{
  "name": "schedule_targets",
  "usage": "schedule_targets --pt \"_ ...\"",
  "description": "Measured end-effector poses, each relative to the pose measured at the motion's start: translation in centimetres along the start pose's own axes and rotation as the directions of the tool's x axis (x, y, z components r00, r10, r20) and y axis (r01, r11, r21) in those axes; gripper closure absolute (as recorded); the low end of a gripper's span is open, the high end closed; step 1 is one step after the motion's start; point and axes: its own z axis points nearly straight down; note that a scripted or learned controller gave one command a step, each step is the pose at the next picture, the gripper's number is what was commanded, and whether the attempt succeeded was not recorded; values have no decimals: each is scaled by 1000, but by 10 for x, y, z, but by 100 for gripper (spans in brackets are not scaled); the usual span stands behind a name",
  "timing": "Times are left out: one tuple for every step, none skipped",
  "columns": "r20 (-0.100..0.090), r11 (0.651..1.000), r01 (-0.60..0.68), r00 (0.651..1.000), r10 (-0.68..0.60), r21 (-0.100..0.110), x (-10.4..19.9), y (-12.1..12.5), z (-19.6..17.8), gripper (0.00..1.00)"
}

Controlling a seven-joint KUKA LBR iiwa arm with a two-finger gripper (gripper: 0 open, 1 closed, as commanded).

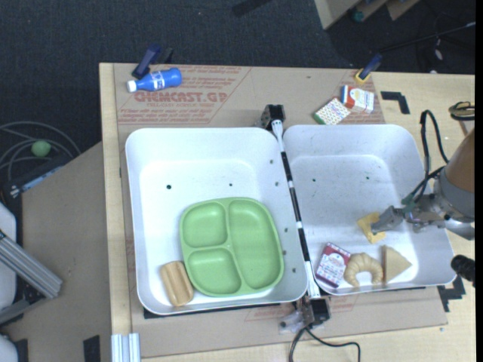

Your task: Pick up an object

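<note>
Dark carpet all around, a plywood bench [226,96] in the middle, and two shallow white bins side by side: the left bin [151,164] has a green divided plate [230,245] with a tan bread-like piece [176,283] just beside it. My gripper [386,220] is low in the right bin [339,157], right at a small yellow block [370,228], but honestly I can't tell whether I'm clamped on it or not. Near the front wall sit a red-and-white packet [331,265], a croissant [364,268] and a pale wedge [395,262], all bunched together.
</note>
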Motion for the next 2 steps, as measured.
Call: schedule_targets --pt "-2 1000 2 1000 -2 1 46 1 35 0" --pt "1 1000 2 1000 -2 -2 10 73 34 0"
